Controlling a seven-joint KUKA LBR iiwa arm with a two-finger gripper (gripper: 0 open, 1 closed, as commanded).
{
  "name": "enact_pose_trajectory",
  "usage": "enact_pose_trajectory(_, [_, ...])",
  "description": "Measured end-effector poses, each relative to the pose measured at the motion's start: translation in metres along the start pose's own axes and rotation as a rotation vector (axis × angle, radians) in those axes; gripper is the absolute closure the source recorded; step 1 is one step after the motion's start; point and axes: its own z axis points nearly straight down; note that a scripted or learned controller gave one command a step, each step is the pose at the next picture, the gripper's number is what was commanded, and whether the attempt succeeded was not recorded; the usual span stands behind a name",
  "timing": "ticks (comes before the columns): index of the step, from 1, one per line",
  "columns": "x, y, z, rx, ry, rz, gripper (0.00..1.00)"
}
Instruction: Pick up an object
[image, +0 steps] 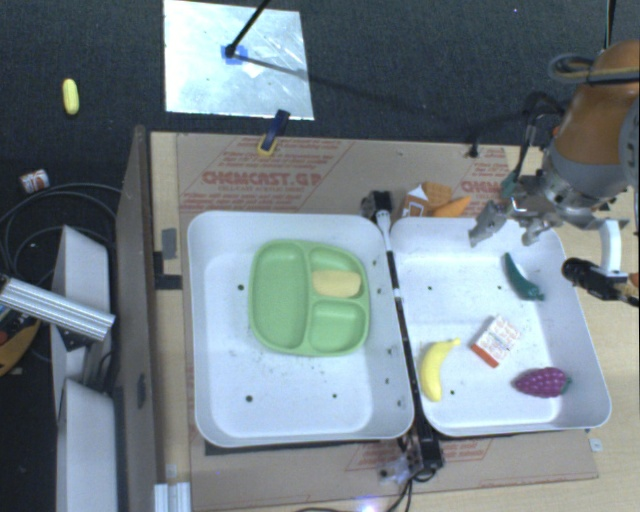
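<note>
Table with two white bins: end effector (512, 222), fingers apart and holding nothing, hovers over right bin's (450, 275) far edge; banana (436, 367), grapes (541, 381) unpicked.

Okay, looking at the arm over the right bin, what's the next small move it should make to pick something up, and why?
Probably lower toward the teal object: the gripper hovers open above the right bin with nothing between its fingers, and that piece lies nearest, apart from the other items.
</note>
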Motion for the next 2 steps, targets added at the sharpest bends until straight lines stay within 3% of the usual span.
enact_pose_trajectory(1, [-0.039, -0.043, 0.143, 0.005, 0.002, 0.008, 0.00])
enact_pose_trajectory(2, [-0.063, -0.147, 0.138, 0.008, 0.001, 0.010, 0.00])
